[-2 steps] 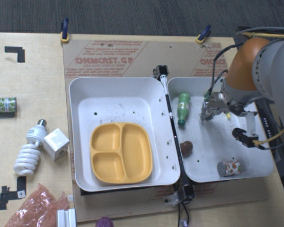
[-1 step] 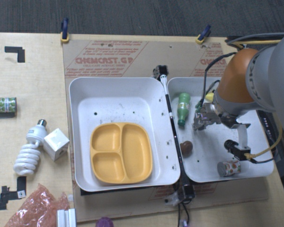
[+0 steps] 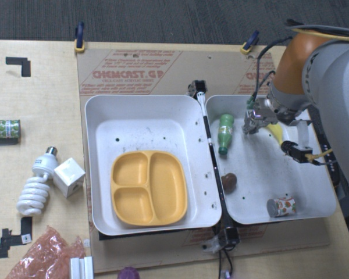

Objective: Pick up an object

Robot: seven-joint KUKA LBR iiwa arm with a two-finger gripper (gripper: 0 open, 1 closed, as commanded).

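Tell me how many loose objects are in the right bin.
4: a green bottle near the divider, a brown ball below it, a small can at front, something yellow under the arm, which may hide more.

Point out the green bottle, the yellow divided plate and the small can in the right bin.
green bottle [image 3: 224, 133], camera view, mid-body.
yellow divided plate [image 3: 167, 185], camera view, floor of its large compartment.
small can [image 3: 281, 206], camera view, its side label.

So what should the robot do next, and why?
Probably drop straight down a little. The gripper hangs over the right bin, with a yellow thing just beside it and the green bottle a bit further off to the left. Nothing is seen in its grasp, so lowering toward the nearer yellow thing looks like the easiest try.
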